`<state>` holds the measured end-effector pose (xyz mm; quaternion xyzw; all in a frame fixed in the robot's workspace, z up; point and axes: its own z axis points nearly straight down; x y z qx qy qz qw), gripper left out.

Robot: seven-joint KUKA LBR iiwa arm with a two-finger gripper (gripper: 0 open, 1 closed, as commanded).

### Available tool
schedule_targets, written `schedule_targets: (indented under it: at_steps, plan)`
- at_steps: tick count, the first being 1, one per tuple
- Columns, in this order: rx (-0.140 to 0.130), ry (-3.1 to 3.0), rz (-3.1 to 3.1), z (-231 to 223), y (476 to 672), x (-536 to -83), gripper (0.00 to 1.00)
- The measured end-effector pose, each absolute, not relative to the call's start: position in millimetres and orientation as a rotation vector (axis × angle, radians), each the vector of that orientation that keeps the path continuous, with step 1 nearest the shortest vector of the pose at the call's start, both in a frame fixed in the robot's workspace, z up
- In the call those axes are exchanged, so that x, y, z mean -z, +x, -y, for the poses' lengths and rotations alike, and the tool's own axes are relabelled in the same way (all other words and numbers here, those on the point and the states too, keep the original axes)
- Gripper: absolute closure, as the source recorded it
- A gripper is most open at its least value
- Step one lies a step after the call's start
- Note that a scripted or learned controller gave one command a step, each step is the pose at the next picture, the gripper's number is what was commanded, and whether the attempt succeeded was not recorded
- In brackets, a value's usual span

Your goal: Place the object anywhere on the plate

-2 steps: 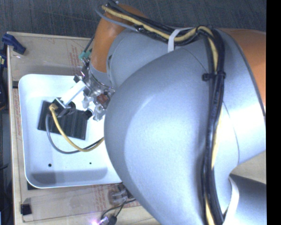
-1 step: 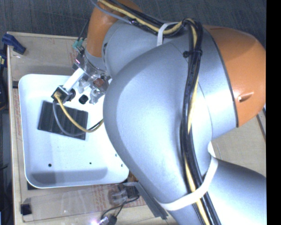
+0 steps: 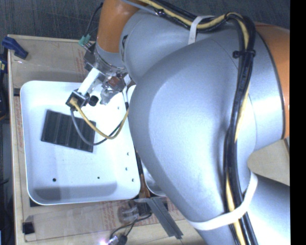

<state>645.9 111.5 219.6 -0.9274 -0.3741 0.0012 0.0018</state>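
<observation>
A dark ribbed rectangular slab (image 3: 66,130) lies flat in the left white bin (image 3: 35,177), toward its left side. My gripper (image 3: 107,88) hangs over the bin's upper right part, up and to the right of the slab and apart from it. The big grey arm covers the gripper's upper side. No other loose object shows near the gripper.
The arm's bulk hides most of the right bin (image 3: 149,189); only a strip of its rim shows. A blue clamp (image 3: 14,46) sits at the bench's far left corner. Brackets and cables (image 3: 143,213) lie along the bench's front edge.
</observation>
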Motion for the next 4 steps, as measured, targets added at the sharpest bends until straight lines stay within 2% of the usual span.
schedule_targets:
  at_steps: [1,2,3,4]
  plan:
    - [0.004,-3.086,0.588,-139,647.9,-293,1.00]
    - [-0.010,-3.051,0.755,-206,630.4,-179,1.00]
    - [-0.006,-3.052,0.753,-205,631.1,-180,0.00]
    - [-0.008,-2.791,1.435,-221,641.8,-227,0.00]
